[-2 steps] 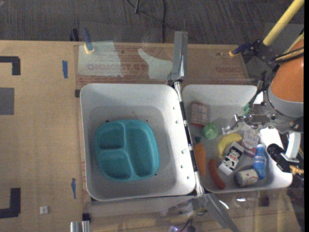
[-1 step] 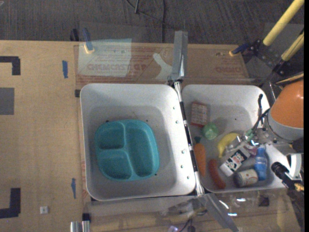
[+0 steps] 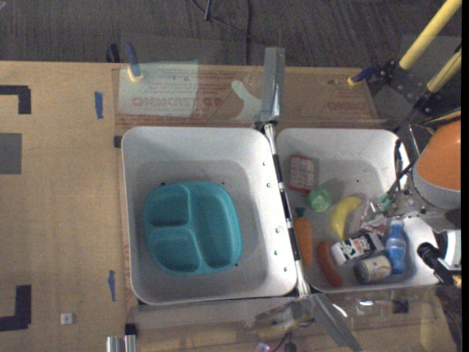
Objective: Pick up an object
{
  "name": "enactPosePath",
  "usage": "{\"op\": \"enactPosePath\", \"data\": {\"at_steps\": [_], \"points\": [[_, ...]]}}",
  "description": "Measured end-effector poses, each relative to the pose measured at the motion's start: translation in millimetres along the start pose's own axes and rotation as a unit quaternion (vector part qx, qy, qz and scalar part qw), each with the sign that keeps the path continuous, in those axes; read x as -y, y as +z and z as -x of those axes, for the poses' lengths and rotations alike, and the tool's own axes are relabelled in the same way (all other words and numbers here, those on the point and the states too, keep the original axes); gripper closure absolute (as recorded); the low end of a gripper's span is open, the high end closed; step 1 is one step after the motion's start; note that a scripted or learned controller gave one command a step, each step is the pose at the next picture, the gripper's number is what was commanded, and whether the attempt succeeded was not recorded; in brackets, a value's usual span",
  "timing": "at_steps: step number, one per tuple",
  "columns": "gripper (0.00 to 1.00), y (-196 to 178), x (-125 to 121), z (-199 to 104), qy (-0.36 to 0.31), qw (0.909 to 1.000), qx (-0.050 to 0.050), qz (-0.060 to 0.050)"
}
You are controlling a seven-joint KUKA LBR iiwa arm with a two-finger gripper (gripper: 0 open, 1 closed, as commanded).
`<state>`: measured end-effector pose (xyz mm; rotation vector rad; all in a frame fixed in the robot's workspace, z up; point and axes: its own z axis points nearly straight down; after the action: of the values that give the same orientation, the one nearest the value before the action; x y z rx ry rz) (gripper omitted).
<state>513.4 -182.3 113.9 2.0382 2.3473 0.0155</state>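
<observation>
Objects for picking sit crowded in the right bin (image 3: 344,141), from my remote view: a yellow banana (image 3: 344,215) near the middle, a small green piece (image 3: 319,199) just left of it, a flat reddish packet (image 3: 301,172) above that, an orange carrot (image 3: 303,241) along the bin's left wall, a reddish sausage (image 3: 329,263) beside it, a small white carton (image 3: 352,248) with dark print, a tin can (image 3: 374,268) lying on its side, and a blue bottle (image 3: 396,246) to the right. Gripper (image 3: 383,205) hangs over the right part of this bin, above the banana's right end and the bottle; I cannot tell how it is set, too tangled with cables and blurred. I note the arm's orange band (image 3: 442,163) at the frame's right. The left bin (image 3: 146,149) holds a teal divided plate (image 3: 192,226), lying flat, well apart from everything else. Both bins rest touching side by side on a tan wooden bench (image 3: 58,218) marked with black tape corners and blue tape bits. A clear sheet (image 3: 165,86) lies behind the left bin. Dark carpeted floor (image 3: 308,13) beyond, with cables; yellow poles (image 3: 432,24) at upper right.
</observation>
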Motion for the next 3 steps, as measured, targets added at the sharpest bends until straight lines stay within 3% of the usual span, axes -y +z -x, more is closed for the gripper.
{"op": "enactPosePath", "data": {"at_steps": [1,2,3], "points": [[1.00,15,-43,-17,0.018,0.9997,-0.008,-0.013],[0.00,16,-43,-17,0.018,0.9997,-0.009,-0.014],[1.00,5,-44,-16,0.018,0.9997,-0.008,-0.013]]}}
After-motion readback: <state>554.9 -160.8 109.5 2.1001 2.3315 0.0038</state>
